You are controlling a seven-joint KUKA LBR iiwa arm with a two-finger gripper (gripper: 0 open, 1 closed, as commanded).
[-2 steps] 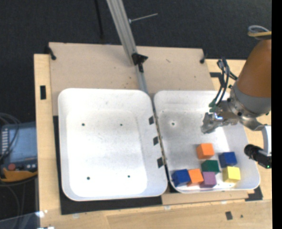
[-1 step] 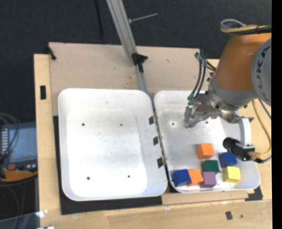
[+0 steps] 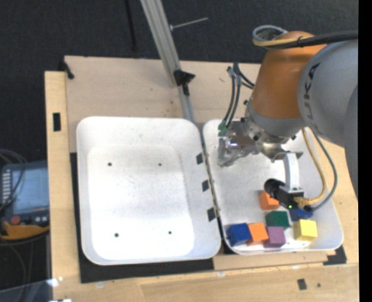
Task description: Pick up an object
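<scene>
Fingers (image 3: 227,157) drawn close together, it seems, with nothing between, low over bare floor at the left side of the right bin (image 3: 247,180). Nothing lifted yet; whole pick left to do. Blocks (image 3: 259,232) huddled in the near corner of that bin, well apart from the fingers: blue, orange, purple, green and yellow, touching or nearly so. Little room between them for a clean grip. Rim just beside the near row, and the left bin (image 3: 141,187) rim close on the fingers' other side. Open floor in between for a sideways move.
</scene>
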